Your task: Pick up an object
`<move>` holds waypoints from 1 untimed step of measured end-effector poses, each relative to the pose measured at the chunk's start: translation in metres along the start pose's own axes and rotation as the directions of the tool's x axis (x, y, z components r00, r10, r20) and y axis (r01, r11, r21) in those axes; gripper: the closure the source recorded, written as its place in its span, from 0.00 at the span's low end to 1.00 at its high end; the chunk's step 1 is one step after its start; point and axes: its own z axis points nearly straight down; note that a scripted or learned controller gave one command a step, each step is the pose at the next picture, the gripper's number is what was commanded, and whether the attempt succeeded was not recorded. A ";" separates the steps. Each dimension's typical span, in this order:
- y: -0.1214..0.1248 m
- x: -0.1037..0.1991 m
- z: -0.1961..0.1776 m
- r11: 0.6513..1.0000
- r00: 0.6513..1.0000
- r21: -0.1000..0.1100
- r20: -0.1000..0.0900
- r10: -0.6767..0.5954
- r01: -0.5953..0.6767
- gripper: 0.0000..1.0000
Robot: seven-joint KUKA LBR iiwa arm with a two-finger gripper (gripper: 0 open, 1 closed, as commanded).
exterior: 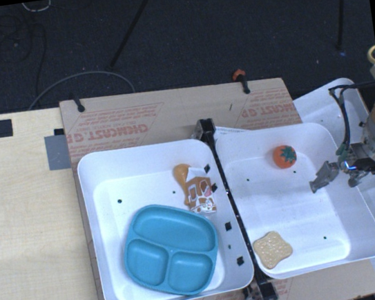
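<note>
A pale wooden bench [24,226] fills the left, marked with black shapes near its far edge and one grey square. Behind it the floor [156,32] is dark carpet with thin cables running across it. A sheet of cardboard [169,117] lies under both bins; its red printing is upside down and mirrored from here and cannot be read with confidence. An orange-topped clamp [240,78] pins the far edge of the cardboard.

The left bin [100,194] holds a blue divided plate [171,249] with three compartments, lying toward the near side. Just beyond the plate's far right corner sit a small orange-brown piece [181,174] and a brown and white patterned packet [200,195], the two touching; the packet's markings are too small to read. A black divider [224,196] runs between the bins.

The right bin [311,232] holds a slice of toast [272,249] near its front left corner and a small tomato [285,156], red-orange with a green top, toward the far side. These lie well apart.

The gripper [338,177] hovers at the right bin's right rim, its fingers spread and pinching nothing, apart from both the tomato and the toast.
</note>
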 end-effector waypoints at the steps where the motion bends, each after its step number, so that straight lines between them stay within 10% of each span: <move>1: 0.003 -0.001 0.044 1.000 1.000 -0.001 0.000 0.001 -0.001 0.00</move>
